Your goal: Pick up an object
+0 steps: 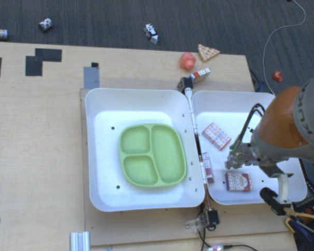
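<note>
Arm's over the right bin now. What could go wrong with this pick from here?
1. The gripper hangs between the pink card and the red packet, so it may close on neither.
2. Both lie flat on the bin floor; fingers could slide over them.
3. The small packet sits against the right bin wall, likely awkward to reach.

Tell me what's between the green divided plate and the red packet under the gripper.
In the camera view, a small dark-red packet lies between green divided plate and red packet, beside the bins' shared rim.

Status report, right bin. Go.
Gripper low over right bin, nothing seen held. Red packet just below it. Pink card nearby.
</note>
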`<state>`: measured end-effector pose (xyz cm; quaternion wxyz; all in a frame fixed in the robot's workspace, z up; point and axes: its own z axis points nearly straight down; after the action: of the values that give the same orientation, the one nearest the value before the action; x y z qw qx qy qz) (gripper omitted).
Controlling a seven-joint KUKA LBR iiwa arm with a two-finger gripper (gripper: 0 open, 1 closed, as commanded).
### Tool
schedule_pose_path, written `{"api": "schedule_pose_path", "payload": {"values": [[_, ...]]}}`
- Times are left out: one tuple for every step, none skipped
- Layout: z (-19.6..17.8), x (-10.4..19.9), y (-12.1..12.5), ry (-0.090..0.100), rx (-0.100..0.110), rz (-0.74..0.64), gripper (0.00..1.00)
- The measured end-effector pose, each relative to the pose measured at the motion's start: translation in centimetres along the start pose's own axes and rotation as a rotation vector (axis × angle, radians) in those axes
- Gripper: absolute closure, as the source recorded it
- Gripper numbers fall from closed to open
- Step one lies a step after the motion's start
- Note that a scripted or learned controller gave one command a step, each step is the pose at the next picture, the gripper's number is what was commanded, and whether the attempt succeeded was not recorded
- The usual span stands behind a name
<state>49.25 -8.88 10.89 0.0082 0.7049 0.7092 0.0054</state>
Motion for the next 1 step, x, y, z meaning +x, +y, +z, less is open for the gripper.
{"api": "schedule_pose_path", "payload": {"values": [[0.00,0.00,0.00,0.000,0.000,0.001,0.00]]}}
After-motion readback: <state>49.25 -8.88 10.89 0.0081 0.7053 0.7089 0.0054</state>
